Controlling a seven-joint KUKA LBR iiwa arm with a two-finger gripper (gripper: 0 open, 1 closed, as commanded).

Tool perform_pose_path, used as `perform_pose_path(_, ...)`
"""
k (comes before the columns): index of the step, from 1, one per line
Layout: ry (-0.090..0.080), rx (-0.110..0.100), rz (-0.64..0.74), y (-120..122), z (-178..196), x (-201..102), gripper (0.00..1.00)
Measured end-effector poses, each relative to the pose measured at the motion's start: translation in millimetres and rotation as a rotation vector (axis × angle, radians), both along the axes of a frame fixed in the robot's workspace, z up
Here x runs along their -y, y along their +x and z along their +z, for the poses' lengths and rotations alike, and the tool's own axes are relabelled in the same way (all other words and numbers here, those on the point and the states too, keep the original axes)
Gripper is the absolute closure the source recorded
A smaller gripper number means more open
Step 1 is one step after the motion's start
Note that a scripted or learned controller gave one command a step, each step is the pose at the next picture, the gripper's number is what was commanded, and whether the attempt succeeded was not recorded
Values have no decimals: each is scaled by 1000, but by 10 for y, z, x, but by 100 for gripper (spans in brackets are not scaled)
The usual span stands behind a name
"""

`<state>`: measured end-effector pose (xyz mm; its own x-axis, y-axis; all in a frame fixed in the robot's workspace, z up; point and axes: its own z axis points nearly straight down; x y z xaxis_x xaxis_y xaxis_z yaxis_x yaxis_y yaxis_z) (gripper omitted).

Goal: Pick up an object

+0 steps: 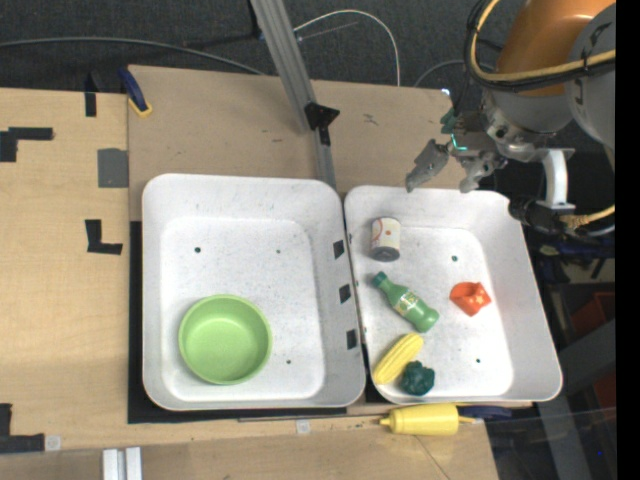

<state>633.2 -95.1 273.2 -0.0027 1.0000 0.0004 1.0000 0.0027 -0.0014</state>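
Note:
My gripper hangs over the far rim of the right bin, its two fingers spread open with nothing between them. Below it in that bin lie a small white can with a red label, a green bottle, an orange-red block, a yellow corn cob and a dark green lump. The can is the object closest to the gripper, down and to its left.
The left bin holds a green bowl at its near left. A yellow bottle lies on the bench outside the right bin's near edge. A grey metal post slants up behind the bins.

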Motion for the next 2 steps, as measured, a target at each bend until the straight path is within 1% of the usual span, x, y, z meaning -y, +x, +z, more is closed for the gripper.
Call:
perform_pose_path(1,0,0,1,0,0,0,0)
perform_pose_path(2,-2,-5,-2,-68,-525,81,0)
